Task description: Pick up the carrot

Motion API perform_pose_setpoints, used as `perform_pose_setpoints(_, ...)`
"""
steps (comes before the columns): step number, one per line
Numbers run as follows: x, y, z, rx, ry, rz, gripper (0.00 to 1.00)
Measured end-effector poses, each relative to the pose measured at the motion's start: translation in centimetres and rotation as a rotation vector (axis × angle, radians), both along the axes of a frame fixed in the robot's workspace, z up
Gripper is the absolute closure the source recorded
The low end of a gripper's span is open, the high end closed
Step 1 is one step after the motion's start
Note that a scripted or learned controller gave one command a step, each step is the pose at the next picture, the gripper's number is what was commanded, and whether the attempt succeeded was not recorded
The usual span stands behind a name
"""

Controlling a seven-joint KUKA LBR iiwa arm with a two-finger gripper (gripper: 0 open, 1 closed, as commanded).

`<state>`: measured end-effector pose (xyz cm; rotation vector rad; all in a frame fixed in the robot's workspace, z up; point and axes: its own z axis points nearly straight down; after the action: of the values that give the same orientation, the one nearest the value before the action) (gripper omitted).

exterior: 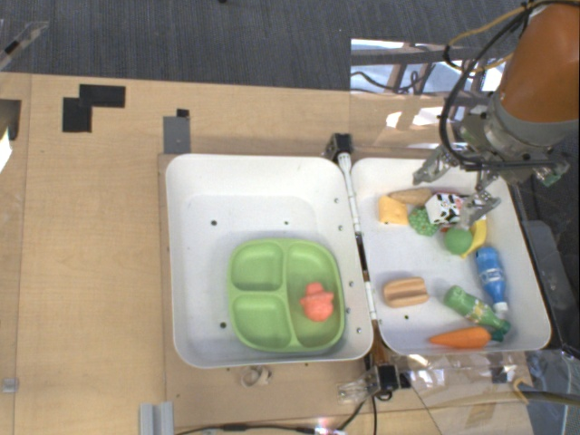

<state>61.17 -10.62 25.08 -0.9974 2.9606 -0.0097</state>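
The carrot [461,338] lies at the near edge of the right bin [535,320], well apart from the pincer [458,172], which hangs open and empty over the toys at the bin's far end, so no grasp has begun.

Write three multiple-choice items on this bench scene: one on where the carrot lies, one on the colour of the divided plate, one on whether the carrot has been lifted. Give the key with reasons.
1. Where is the carrot?
A. Right bin, near edge
B. Left bin, on the plate
C. On the bench outside the bins

2. What colour is the divided plate?
A. Blue
B. Green
C. Orange

3. What is the carrot's state?
A. Held between the fingers
B. Lying in the bin
C. Resting on the plate

Key: 1 A, it lies along the near edge of the right bin. 2 B, the plate in the left bin is light green. 3 B, the gripper is at the bin's far end, apart from the carrot.
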Motion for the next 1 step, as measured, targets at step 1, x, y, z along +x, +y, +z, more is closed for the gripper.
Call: perform_pose_setpoints(1, 2.14, 2.44, -15.36, 0.004, 0.011, 0.016, 0.0)
